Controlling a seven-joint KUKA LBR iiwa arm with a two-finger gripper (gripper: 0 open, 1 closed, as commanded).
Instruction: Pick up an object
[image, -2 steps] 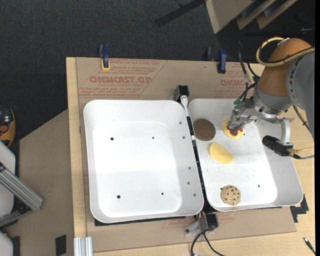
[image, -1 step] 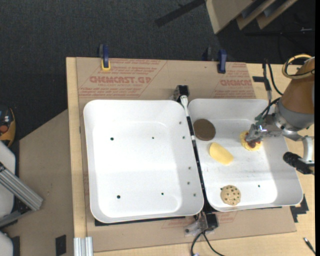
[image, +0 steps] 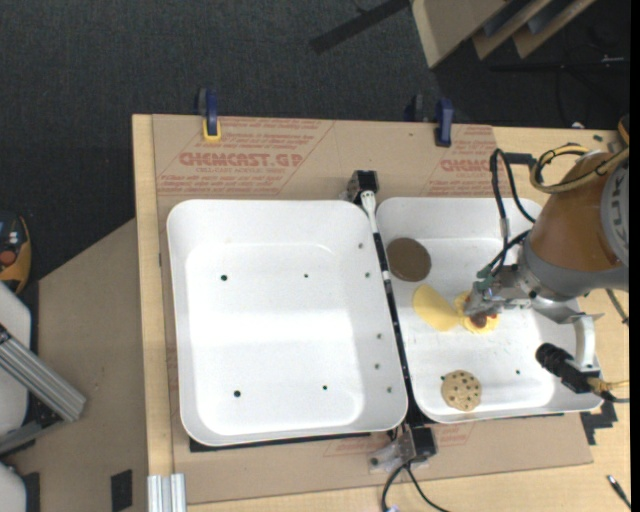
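Left of the tool, well apart: shallow white plastic bin (image: 270, 320), rounded corners, a few small dark dots on its floor. No loose items lie on it. It sits rim to rim with its neighbour on the tan board-topped desk (image: 150, 200).

Right-hand shallow white bin (image: 440, 215), the one the tool works in. Contents, left to right:
- flat round brown disc (image: 408, 259), up and to the left of the tool, apart from it.
- pale yellow curved piece, banana-like (image: 433, 308), just left of the tool, its right end next to the tool tip.
- round tan cookie with dark specks (image: 460, 390), below and slightly left of the tool, near the bin's front wall.
- small yellow-and-red bit (image: 481, 321) directly under the tool tip; too small to name.

Tool (image: 484, 308): down at the bin floor, on the grey arm with the orange band (image: 575, 225) reaching in from the right. Whether it is spread or closed, or has anything in it, I cannot tell; the tip is small and cluttered.

Handling judgement: the yellow piece looks like a light moulded toy, smooth-skinned, so likely to slip or roll. Best taken across its narrow width near the middle, not by the tapering end. The disc and cookie lie flat and offer little edge.
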